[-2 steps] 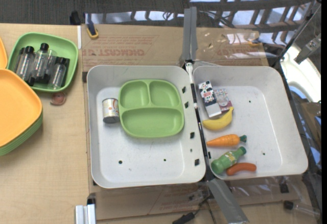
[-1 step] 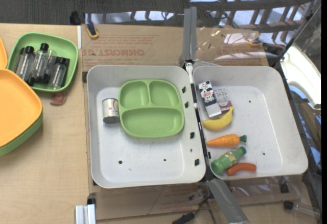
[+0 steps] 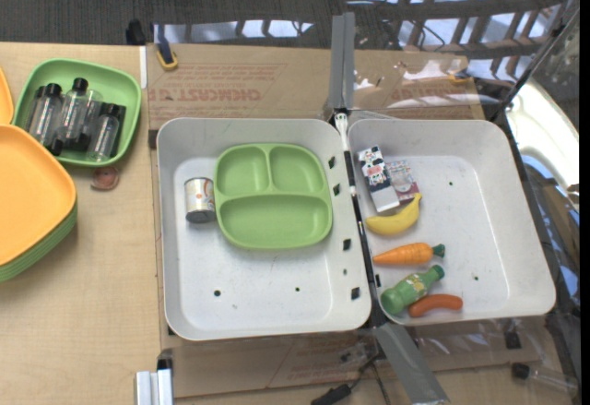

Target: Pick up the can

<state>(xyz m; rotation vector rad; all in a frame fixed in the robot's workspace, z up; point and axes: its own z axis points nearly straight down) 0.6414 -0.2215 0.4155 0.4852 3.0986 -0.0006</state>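
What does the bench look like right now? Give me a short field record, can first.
can: lying on its side in the left bin, at the left edge of the green divided plate
right bin: carton, banana, carrot, green bottle, red sausage
off-bin: green tray of vials, orange plates

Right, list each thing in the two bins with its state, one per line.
can: on its side, left bin, just left of the plate
green divided plate: flat, nothing on it
milk carton: lying flat, right bin
banana: lying flat
carrot: lying flat
green bottle: on its side
red sausage: lying flat
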